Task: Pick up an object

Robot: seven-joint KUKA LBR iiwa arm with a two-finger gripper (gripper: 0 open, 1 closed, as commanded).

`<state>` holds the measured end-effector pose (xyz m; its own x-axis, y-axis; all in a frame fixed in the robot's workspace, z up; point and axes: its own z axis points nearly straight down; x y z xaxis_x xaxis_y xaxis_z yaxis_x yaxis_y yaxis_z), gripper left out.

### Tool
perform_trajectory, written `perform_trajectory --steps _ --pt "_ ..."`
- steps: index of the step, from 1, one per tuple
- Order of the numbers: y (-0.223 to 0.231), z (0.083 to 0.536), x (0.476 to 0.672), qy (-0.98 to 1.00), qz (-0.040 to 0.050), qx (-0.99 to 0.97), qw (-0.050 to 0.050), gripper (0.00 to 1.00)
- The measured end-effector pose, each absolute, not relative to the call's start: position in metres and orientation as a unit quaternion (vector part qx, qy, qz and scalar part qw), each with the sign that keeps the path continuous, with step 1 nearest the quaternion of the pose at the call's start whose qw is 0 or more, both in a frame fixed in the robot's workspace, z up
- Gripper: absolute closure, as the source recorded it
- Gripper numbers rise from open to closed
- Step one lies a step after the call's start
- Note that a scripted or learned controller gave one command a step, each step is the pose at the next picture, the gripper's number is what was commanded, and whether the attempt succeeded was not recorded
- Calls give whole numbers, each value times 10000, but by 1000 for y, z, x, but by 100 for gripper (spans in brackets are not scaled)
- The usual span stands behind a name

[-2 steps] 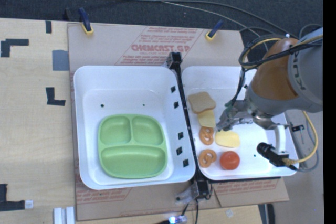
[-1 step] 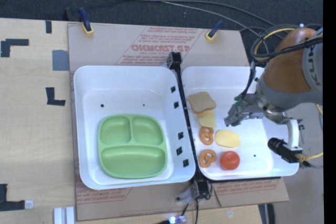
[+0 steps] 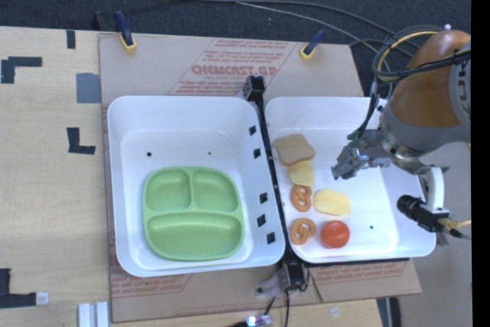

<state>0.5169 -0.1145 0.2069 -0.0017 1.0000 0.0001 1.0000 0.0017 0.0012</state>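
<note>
Objects for picking, right bin (image 3: 383, 241): six toy food pieces, all lying to the left of or below-left of the pincer (image 3: 343, 167). Going left to right across the bench: left bin (image 3: 122, 126), well to the pincer's left, holding a green divided plate (image 3: 193, 212) with three compartments, flat on the bin floor. Black divider strip (image 3: 264, 157) between the two bins, left of the pincer. Then the food group: bread slice (image 3: 294, 148), tan, upper-left of the pincer and near it; pale yellow piece (image 3: 302, 174) just below the bread, touching or nearly touching it, directly left of the pincer; pretzel (image 3: 301, 198), orange-brown, below-left; second pretzel (image 3: 302, 230) lower still, beside the tomato (image 3: 334, 234), red and round, well below the pincer; yellow lemon-like piece (image 3: 331, 202), just below the pincer and nearest to it, apart from the tips. Pincer: dark, pointing down-left over the bin floor, nothing visible between its tips; how wide it stands cannot be told from this angle. Arm (image 3: 429, 99): grey body with orange band, entering to the right of the pincer, cables looping above it. Cardboard sheet (image 3: 230, 65) under both bins, fixed by two blue-and-yellow clamps (image 3: 125, 32) at the far edge.
</note>
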Motion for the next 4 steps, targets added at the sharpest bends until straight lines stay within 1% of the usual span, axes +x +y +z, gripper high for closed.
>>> perform_trajectory --steps 1,2,3,4 --pt "-66 217 548 7095 7 7047 -1 100" --pt "-13 209 567 7097 -1 7045 -11 100" --pt "33 219 583 7096 5 7046 -4 100" --pt "90 217 612 7096 5 7046 -2 100"
